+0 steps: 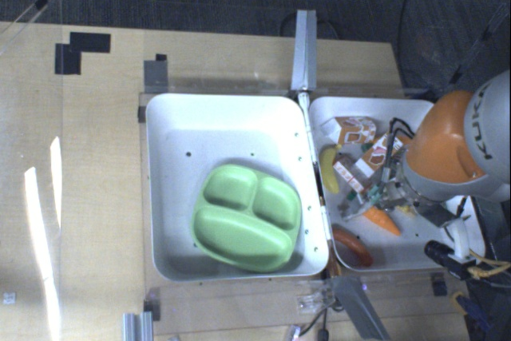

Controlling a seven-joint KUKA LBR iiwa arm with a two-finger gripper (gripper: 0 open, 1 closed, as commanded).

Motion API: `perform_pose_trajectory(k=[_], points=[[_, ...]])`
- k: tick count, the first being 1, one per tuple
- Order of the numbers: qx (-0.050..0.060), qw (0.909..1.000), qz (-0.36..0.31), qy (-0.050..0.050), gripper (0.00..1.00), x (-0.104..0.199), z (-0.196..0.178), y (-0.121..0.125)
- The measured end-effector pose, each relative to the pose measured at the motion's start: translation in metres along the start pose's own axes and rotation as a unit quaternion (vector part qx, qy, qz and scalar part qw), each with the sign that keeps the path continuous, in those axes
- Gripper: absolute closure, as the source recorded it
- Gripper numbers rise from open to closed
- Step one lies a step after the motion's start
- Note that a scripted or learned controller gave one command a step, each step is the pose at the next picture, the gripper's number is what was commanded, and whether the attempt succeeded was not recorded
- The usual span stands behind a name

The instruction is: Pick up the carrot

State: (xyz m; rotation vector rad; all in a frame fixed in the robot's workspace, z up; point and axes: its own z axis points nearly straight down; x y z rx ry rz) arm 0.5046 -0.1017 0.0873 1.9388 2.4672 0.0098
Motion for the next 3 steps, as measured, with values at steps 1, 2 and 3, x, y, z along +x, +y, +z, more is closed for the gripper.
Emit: perform_pose_trajectory(k=[1, 2, 3], points=[[-0.003, 1.0, 0.0, -0.001, 1.0, -0.001, -0.009, 0.004], [-0.001, 0.9979, -0.065, -0.001, 1.0, -0.001, -0.001, 0.006], [0.002, 0.9859, -0.167, -0.001, 1.0, -0.023, -0.128, 0.012]])
